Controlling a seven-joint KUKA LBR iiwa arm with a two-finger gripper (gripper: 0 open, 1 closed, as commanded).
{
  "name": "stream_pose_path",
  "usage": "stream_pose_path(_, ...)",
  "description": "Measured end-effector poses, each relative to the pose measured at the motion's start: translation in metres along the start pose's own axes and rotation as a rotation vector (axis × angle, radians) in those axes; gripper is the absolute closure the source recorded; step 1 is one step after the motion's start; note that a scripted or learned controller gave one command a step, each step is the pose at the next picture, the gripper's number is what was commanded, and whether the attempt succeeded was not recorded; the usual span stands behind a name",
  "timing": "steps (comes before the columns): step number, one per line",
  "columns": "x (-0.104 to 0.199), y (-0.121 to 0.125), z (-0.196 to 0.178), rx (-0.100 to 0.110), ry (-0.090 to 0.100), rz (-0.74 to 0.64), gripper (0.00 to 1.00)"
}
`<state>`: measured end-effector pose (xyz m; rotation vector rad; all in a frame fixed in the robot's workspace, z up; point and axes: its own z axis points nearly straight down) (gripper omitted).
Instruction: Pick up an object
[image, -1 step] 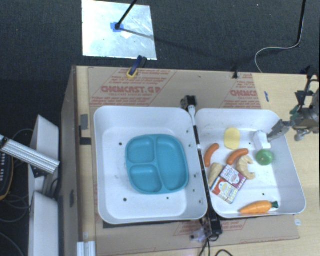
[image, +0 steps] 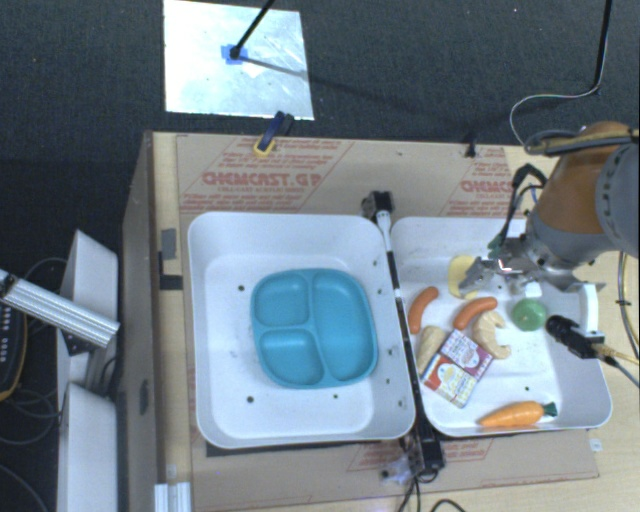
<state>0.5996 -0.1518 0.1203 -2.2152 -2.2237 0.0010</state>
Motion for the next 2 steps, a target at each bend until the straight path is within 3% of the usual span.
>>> stream_pose_path(1, 0.028, -0.036, 0.036, -0.003, -0.001, 0.002, 0.0)
stream_pose_path(2, 0.029, 0.017, 0.035, -0.006, -0.002, 0.0, 0.0)
